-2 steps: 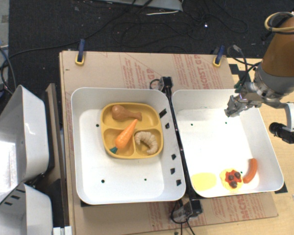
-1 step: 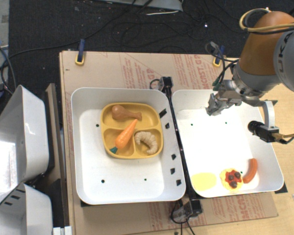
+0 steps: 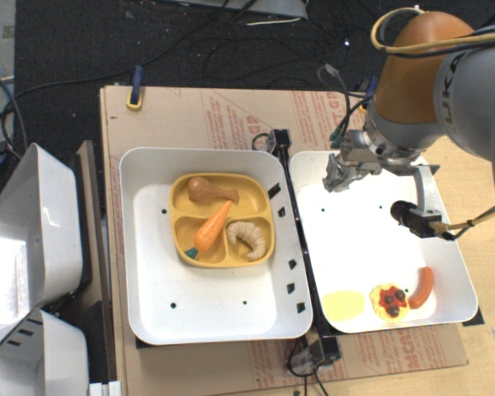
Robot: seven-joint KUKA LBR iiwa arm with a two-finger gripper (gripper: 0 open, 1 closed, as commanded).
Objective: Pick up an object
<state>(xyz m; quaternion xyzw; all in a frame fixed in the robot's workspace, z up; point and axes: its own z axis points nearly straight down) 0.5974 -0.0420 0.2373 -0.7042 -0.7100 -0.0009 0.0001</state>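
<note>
I see six candidate objects across the two bins. In the left bin a yellow divided plate sits a little above centre, holding three toy foods: a brown drumstick lying across the top section, an orange carrot slanting in the lower left section, and a pale curled shrimp in the lower right one. In the right bin, along the near edge, I see a flat yellow disc, a small pizza with red and dark toppings just beside it, and an orange-red sausage lying tilted near the right corner.
</note>
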